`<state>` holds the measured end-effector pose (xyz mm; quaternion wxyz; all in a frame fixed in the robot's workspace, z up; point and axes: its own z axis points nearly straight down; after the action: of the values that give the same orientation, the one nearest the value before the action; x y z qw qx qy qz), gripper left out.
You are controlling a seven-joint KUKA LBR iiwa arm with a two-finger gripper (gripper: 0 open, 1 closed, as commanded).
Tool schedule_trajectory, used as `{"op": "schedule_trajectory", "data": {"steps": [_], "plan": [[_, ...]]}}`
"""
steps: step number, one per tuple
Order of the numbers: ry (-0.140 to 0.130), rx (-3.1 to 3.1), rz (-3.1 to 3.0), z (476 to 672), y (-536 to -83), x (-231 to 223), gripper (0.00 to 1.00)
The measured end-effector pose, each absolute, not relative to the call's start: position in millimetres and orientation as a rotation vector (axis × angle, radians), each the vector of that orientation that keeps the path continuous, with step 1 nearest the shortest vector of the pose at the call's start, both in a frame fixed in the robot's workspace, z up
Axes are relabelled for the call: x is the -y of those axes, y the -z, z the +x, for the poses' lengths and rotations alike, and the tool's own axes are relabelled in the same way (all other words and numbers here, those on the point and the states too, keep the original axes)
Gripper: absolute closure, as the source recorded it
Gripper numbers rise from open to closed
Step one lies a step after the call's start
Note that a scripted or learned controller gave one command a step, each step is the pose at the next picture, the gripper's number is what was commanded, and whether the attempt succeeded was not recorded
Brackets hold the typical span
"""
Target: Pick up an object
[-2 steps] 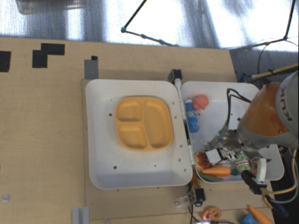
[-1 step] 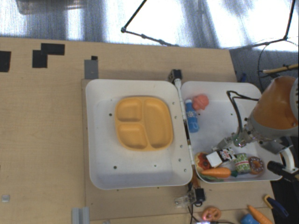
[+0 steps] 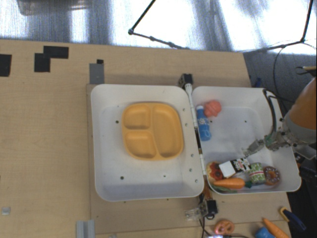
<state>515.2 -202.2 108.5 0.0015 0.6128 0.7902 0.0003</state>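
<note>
the gripper (image 3: 249, 150) hangs low in the right bin (image 3: 247, 114), its fingers slightly parted with nothing between them, so it is released and empty. the nearest candidate for picking is the black and white box (image 3: 234, 167), lying just below and to the left of the fingertips, apart from them. it looks like a small rigid carton: light, stiff, with flat faces that a two-finger grasp could close across the short width. its tilt against its neighbours means one edge may slide out, so a centred grasp seems safer than one at a corner.

crowded around it, further from the gripper toward the bin's near wall, lie an orange carrot (image 3: 230, 183), a green can (image 3: 256, 174) and a brown donut (image 3: 272, 174). the carrot looks smooth and rounded and would probably roll out of a loose pinch; the can is likely firm but curved. beyond the gripper toward the far left corner sit a blue bottle (image 3: 202, 124) and a pink ball (image 3: 213, 108), both well apart from the fingers.

the arm (image 3: 303, 112) reaches in over the bin's right rim, the wrist bent so the fingers point down and leftward at a slant toward the pile. across the divider, the left bin (image 3: 106, 148) holds a yellow tray (image 3: 151, 131).
</note>
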Motion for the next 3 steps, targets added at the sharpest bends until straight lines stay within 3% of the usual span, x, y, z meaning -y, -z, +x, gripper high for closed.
{"op": "schedule_trajectory", "data": {"steps": [1,2,3], "plan": [[-0.003,-2.754,1.489,493.2,-86.9,206.6,0.00],[-0.005,-2.746,1.489,495.6,-98.1,206.7,1.00],[-0.002,-2.585,1.779,487.9,-148.9,170.9,1.00]]}}
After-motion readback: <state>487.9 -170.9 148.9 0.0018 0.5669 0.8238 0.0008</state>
